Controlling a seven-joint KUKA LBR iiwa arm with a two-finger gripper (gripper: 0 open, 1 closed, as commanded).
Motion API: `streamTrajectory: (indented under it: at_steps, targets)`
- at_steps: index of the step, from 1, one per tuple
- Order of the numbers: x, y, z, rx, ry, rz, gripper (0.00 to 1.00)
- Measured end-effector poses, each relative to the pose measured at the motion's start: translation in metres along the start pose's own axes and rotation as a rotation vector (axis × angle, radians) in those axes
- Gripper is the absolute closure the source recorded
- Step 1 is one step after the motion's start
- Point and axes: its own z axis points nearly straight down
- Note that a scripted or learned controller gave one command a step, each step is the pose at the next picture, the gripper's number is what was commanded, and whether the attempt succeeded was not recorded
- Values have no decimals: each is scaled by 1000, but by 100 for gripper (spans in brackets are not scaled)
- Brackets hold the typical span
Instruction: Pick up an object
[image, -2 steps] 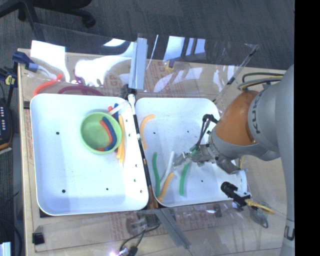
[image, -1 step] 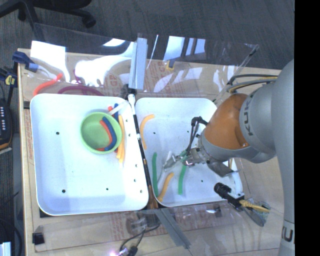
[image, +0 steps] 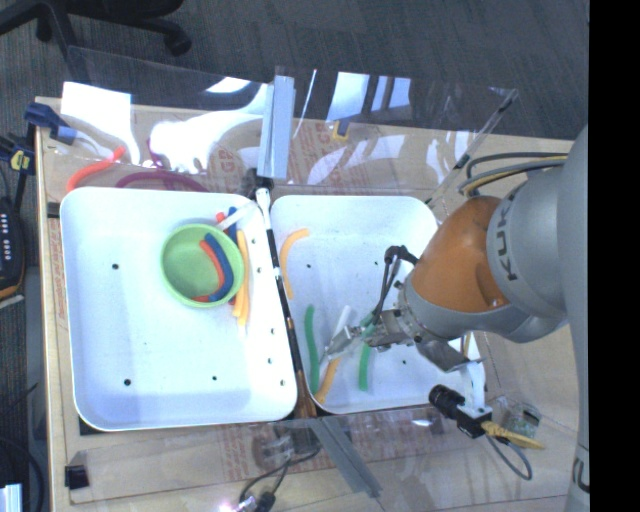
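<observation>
While left bin (image: 120, 370) holds green bowl (image: 200, 265), right bin (image: 400, 215) holds sticks (image: 311, 335).

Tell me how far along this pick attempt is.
Done: the gripper is down inside the right bin, among the green sticks. In hand: nothing visibly between its fingers. Left: secure an object and lift it. The green bowl sits in the left bin.

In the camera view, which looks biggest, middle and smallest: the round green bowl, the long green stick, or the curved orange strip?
1. Round green plastic bowl in the left bin: clearly biggest.
2. Long green stick in the right bin.
3. Curved orange strip, near that bin's top edge; close to the stick, so this order is unsure.
</observation>
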Motion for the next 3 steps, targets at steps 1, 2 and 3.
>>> streamTrajectory:
  at_steps: [1, 2, 3]
  targets:
    - [33, 6, 30, -8, -10, -76, 0]
    - [38, 6, 21, 1, 6, -89, 100]
    - [29, 77, -142, -5, -2, 189, 100]
